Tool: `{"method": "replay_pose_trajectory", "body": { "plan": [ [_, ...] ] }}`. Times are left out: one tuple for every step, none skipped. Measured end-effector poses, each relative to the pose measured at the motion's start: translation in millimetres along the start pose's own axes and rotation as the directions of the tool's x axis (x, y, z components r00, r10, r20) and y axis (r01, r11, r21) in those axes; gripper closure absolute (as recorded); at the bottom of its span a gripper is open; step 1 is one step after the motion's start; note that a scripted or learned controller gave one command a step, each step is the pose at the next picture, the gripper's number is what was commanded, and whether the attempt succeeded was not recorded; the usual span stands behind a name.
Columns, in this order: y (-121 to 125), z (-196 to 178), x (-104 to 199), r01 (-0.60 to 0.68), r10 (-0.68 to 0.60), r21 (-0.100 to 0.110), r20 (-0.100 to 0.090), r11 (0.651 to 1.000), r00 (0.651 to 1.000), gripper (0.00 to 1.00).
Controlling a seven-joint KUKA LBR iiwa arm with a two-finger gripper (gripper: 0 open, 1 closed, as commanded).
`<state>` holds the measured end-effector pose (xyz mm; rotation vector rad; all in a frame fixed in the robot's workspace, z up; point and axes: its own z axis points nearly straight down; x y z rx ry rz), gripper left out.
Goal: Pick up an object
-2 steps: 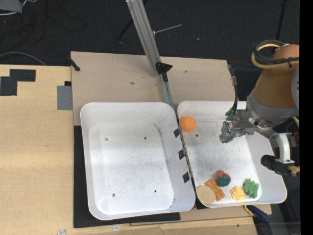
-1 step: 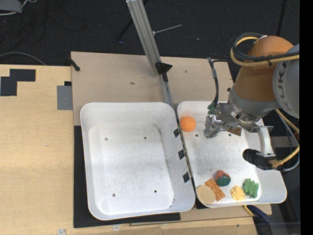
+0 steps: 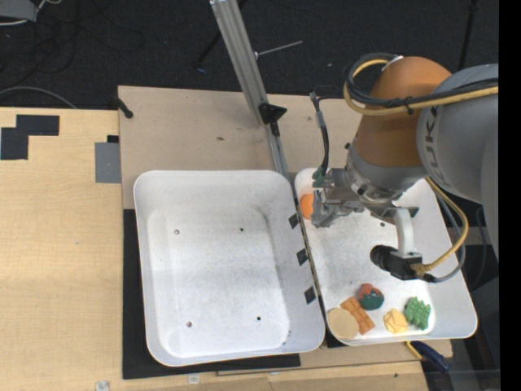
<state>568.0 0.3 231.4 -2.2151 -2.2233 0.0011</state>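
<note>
The arm reaches in from the right over the right bin (image 3: 456, 320). My gripper (image 3: 324, 204) hangs low at that bin's far left corner, right beside an orange object (image 3: 306, 205) that lies against the bin's left wall. The wrist hides the fingertips. At the bin's near end lie several small toy foods: a tan round piece (image 3: 343, 324), an orange piece (image 3: 358, 312), a red and dark green piece (image 3: 371, 296), a yellow piece (image 3: 396, 322) and a green leafy piece (image 3: 418, 311).
The left bin (image 3: 163, 194) stands beside the right one, with black clips (image 3: 302, 257) along the shared edge. A slanted metal post (image 3: 248, 76) rises behind the bins. A black cable loop (image 3: 399, 263) hangs from the wrist over the right bin.
</note>
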Motion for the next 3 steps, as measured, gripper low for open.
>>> {"method": "replay_pose_trajectory", "body": {
  "plan": [
    [13, 7, 46, -0.001, 0.001, 0.0, 0.001, 1.0, 1.0, 1.0],
    [46, 0, 88, -0.001, 0.001, -0.002, 0.0, 1.0, 1.0, 1.0],
    [45, 1, 87, 0.002, -0.002, 0.001, 0.003, 1.0, 1.0, 0.0]
  ]
}}
